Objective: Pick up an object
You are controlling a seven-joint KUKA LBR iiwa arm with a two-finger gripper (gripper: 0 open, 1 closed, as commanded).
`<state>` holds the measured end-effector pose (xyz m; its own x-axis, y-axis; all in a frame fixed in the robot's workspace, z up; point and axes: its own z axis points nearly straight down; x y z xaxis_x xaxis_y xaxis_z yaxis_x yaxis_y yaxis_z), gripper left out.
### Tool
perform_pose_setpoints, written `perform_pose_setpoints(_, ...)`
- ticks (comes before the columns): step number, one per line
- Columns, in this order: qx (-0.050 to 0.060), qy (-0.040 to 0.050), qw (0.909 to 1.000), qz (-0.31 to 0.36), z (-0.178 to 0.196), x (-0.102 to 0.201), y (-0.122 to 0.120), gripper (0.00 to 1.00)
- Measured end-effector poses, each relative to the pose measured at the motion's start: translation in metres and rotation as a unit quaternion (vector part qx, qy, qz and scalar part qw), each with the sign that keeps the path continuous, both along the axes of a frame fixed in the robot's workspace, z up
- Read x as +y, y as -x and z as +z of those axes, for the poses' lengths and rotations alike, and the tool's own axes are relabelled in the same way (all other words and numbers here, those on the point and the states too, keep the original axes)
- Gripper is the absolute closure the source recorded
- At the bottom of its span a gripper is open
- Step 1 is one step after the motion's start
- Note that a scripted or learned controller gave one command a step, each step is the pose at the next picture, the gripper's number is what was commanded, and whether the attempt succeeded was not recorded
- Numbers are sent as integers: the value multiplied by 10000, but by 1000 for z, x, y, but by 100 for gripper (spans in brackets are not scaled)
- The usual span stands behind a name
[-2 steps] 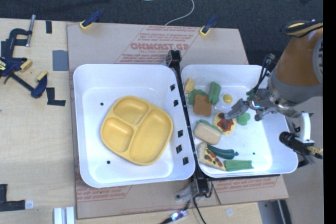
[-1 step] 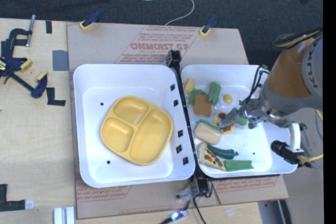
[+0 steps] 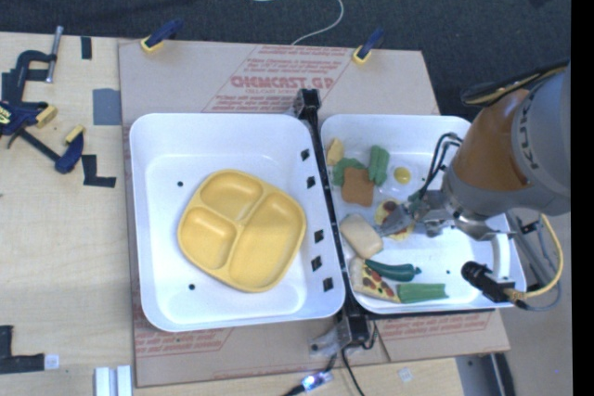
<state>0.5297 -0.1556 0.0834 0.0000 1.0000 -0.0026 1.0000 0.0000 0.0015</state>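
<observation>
Two shallow white bins sit side by side on the tabletop (image 3: 102,292), on a sheet of cardboard (image 3: 278,83). The left bin (image 3: 148,199) holds one thing: a yellow divided plate (image 3: 242,229), lying flat near its middle.

The right bin (image 3: 483,278) is the crowded one. Toward its 11 o'clock corner lie a green pepper-like piece (image 3: 379,163), a brown chunk (image 3: 358,188) and a small yellow ball (image 3: 402,172). At 9 o'clock rests a pale, bread-like lump (image 3: 361,236). Along the 6 o'clock wall sit a dark green pod (image 3: 393,271), a green stick (image 3: 422,292) and a pizza-like wedge (image 3: 374,288), close together.

The grey arm (image 3: 506,158) reaches in from 3 o'clock, and its pincer (image 3: 401,218) hangs low over the bin's centre, just beside the bread-like lump. I cannot tell whether it is spread or pressed together, nor whether it touches anything.
</observation>
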Motion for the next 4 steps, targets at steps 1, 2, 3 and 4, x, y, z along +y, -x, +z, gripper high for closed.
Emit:
perform_pose_setpoints(1, -2, -2, 10000, 7, 12, 1, 0, 100)
perform_pose_setpoints(2, 5, -15, 10000, 9, 54, 5, -4, 100)
perform_pose_setpoints(3, -5, -13, 10000, 10, 96, 7, -5, 100)
perform_pose_setpoints(4, -7, -11, 10000, 12, 143, 8, -6, 100)
